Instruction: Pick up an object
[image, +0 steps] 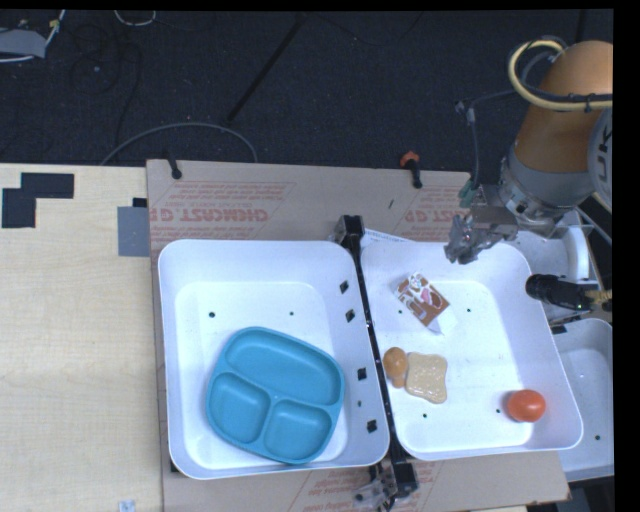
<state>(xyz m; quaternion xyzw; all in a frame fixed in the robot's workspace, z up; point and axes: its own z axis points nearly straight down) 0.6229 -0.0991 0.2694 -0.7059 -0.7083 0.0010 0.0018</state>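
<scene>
Pincer (470, 243) above right bin's (545, 330) rim, tips blurred, indistinct

A brown-and-white snack packet (422, 300), slice of toast (427, 377) and orange ball (524, 405) lie apart.

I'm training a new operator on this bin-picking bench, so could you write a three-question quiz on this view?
1. True or false: the blue tray lies in the left bin.
2. Which item lies nearest the right bin's front right corner? A) snack packet B) orange ball C) toast slice
3. Fill in: the gripper hangs above the right bin's ____ rim.

Key: 1 true. 2 B. 3 far; nothing shows between the jaws, and whether they are open cannot be told.
</scene>
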